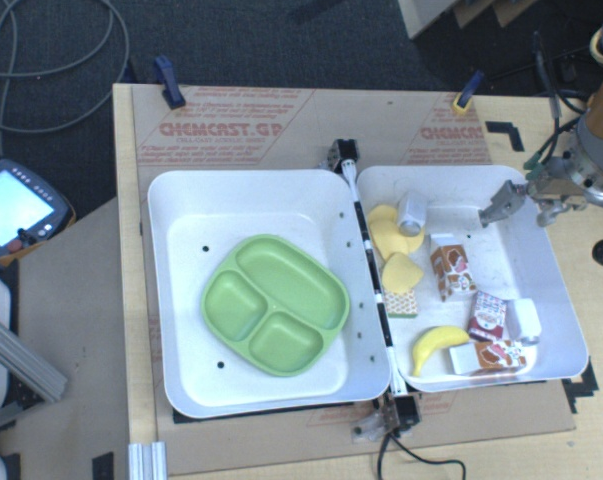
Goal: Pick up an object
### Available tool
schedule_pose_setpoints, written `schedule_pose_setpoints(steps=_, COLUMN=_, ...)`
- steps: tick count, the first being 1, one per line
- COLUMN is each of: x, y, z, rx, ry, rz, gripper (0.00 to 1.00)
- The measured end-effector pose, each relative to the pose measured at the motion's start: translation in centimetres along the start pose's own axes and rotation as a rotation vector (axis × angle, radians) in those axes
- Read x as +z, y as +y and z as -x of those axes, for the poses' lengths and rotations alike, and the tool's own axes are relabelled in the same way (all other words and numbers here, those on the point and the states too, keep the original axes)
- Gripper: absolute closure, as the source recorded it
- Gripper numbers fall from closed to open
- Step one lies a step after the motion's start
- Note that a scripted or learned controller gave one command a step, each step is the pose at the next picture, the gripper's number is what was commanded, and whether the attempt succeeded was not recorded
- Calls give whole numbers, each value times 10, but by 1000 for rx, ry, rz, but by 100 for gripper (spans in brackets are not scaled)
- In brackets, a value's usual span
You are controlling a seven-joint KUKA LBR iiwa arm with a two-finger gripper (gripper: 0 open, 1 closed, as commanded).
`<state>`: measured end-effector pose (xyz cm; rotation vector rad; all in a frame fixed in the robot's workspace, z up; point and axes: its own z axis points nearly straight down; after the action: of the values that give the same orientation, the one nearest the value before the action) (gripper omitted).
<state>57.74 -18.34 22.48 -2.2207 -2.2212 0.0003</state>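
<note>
Progress: nothing is lifted yet, as far as the view tells; every item lies on a bin floor, so the whole pick is left to do.
Gripper: the gripper hangs at the far right edge of the right bin, fingers spread apart with nothing between them.
Arm: it comes in from the right, above the bin's upper right corner.
Candidates: a small grey can lies beside two yellow lumps near the divider; a brown snack packet sits mid-bin; a red packet and a white block lie nearer the front; a banana rests at the front left.
Nearest item: the grey can and the brown packet look closest to the fingers, though both are well apart from them.
Left bin: the left bin holds a green divided plate, far from the arm.
Left to do: choose an item, move over it, descend, close, and lift.
Risk: the packets lie flat and close together, so a grip there may slip, in my judgement.
</note>
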Motion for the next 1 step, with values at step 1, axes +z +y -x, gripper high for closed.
schedule_pose_setpoints(steps=1, x=90, y=10, z=-44, rx=-1, ry=0, rz=-1, gripper=0)
